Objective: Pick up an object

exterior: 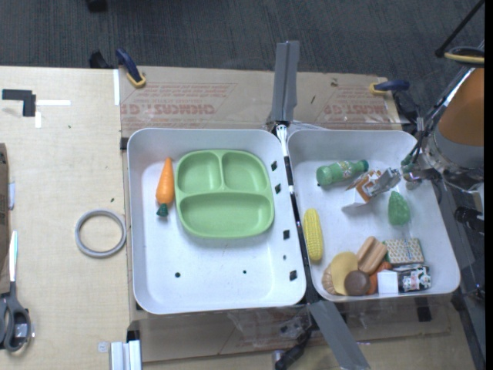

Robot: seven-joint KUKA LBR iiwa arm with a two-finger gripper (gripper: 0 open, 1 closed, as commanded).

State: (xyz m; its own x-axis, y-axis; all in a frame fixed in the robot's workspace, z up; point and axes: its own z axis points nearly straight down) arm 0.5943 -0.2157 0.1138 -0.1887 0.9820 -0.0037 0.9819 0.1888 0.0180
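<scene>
The right bin (pixel 431 230) holds several toy foods. A green bottle (pixel 341 172) lies on its side near the back. A yellow corn cob (pixel 313 235) lies by the left wall, and a small green leafy piece (pixel 398 208) sits toward the right. At the front are a hot dog (pixel 371 254), a round tan bun (pixel 341 270) with a brown ball (pixel 357 283), and small printed boxes (pixel 406 250). My gripper (pixel 394 179) reaches in from the right, low over the bin's back half. A small orange-and-white item (pixel 371 185) sits right at its tip, between the bottle and the leafy piece.
The left bin (pixel 208 276) holds a green divided plate (pixel 225 193) and an orange carrot (pixel 165 185) beside it. A grey divider post (pixel 285 83) stands between the bins at the back. A grey ring (pixel 101 232) and scissors (pixel 14 314) lie on the bench at left.
</scene>
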